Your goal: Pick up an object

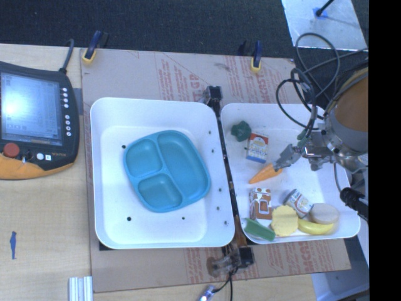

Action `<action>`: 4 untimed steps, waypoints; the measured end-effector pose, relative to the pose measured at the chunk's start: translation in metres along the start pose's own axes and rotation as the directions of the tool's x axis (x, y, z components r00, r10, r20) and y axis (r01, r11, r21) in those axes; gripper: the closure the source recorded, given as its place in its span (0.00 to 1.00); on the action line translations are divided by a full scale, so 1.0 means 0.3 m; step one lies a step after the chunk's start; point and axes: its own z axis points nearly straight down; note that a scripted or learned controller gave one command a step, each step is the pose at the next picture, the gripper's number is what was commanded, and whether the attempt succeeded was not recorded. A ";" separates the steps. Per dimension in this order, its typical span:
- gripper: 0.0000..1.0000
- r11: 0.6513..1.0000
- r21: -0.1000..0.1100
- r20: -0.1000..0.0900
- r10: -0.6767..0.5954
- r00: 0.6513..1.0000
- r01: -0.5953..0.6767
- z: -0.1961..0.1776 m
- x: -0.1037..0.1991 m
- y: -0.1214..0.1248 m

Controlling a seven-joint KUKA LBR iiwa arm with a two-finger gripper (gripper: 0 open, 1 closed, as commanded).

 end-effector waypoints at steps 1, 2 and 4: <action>0.00 1.000 0.002 0.002 0.000 1.000 0.000 0.350 0.038 0.127; 0.00 1.000 -0.001 0.003 0.000 1.000 0.000 0.413 0.054 0.175; 1.00 1.000 0.000 0.000 0.001 1.000 -0.001 0.078 0.213 0.200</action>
